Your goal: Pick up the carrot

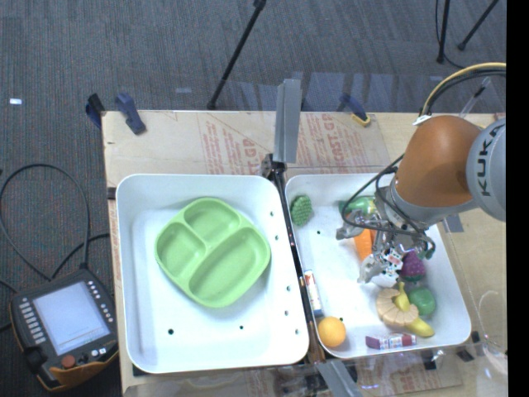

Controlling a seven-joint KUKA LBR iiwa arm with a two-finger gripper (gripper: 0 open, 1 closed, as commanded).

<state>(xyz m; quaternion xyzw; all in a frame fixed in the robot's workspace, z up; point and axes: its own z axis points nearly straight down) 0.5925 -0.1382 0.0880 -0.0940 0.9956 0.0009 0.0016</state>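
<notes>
The carrot (362, 244) is a short orange piece in the upper middle of the right bin (331, 246). Part of it is hidden by the wrist. My gripper (378, 265) hangs low over the bin, just right of and below the carrot, at the edge of a pile of toy food. The orange-banded wrist (438, 162) reaches in from the right. Cables and the gripper body block the view of its tips.
Purple grapes (412, 265), a green fruit (423, 300), a banana (411, 324) and a tan slice (390, 307) crowd the bin's right side. An orange (331, 332), a marker (310, 291) and a green scrubber (301, 209) lie to the left. The left bin holds a green divided plate (213, 251).
</notes>
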